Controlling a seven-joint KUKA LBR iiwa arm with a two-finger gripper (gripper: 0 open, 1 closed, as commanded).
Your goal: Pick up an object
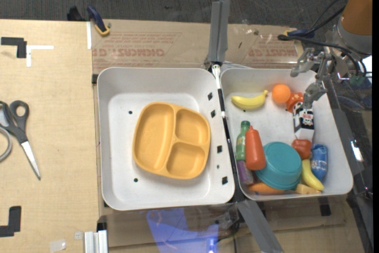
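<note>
Gripper is poised over the right bin's far-right corner, nothing seen between fingers, spread cannot be told | candidates are crowded there: orange ball, banana, teal bowl | left bin is taken up by a yellow divided plate | ball judged nearest, most exposed pick.

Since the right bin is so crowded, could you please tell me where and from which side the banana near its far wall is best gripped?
Grip the yellow banana across its thick middle, coming straight down from above. It lies flat on the right bin floor, curved, with bare floor on both long sides, so the gripper fingers could probably straddle its narrow width. The ends taper; the orange ball sits close beside its right tip.
</note>
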